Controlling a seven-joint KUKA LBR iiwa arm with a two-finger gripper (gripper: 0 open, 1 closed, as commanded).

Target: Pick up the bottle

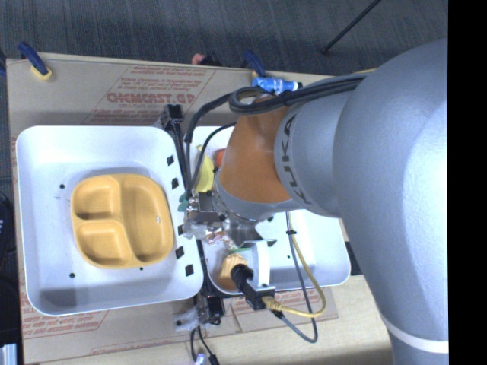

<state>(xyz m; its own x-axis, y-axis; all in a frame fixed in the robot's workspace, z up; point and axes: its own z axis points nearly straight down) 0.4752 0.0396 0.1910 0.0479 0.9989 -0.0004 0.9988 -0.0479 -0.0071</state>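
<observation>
My gripper (217, 230) hangs low over the left end of the right bin (327, 268), close to the wall between the two bins. The grey arm and its orange band (255, 162) cover most of that bin. A tan rounded object (227, 267), possibly the bottle, lies just below the gripper near the bin's front left corner, partly hidden by the wrist hardware. I cannot tell whether the gripper touches it.
A yellow divided tray (122, 219) lies in the left bin (46, 173). A yellow item (204, 172) and a red-orange item (219, 157) peek out beside the arm at the right bin's far left. Cables (297, 310) trail over the front rim.
</observation>
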